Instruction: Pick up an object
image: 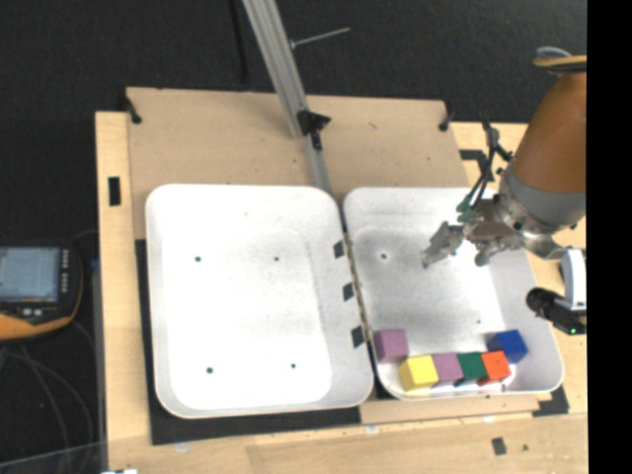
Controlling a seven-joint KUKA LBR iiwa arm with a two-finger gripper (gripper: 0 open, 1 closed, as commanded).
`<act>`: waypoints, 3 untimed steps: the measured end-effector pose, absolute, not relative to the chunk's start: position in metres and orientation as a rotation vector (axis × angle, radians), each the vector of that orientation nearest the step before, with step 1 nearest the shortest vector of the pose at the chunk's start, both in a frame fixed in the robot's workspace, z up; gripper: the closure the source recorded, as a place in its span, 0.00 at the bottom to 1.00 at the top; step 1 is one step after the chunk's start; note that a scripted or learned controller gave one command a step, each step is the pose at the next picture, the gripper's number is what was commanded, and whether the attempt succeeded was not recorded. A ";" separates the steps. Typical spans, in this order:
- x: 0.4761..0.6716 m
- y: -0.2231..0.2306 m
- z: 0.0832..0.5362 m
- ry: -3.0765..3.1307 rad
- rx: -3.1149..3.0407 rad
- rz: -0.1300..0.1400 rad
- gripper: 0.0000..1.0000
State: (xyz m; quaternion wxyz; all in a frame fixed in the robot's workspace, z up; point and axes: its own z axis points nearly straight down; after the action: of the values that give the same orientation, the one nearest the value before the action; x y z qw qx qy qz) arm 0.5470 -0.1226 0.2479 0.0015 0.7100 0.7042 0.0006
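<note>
We saw the gripper (460, 248) poised over the middle of the right bin (415, 215), fingers spread apart with nothing between them. The blocks lay well apart from it along the near wall: purple (392, 343), yellow (419, 371), lilac (447, 366), green (470, 365), orange (494, 365) and blue (509, 344). By our reading, nothing was picked yet; descent, grasp and lift remained.
</note>
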 end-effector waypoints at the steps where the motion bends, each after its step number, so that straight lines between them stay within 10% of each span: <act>1: 0.547 -0.123 0.248 2.208 2.230 0.002 0.00; 3: 0.547 -0.123 0.248 2.208 2.229 0.003 0.00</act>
State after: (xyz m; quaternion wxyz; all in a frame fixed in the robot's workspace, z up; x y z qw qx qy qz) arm 0.5470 -0.1227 0.2479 0.0020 0.7105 0.7037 0.0009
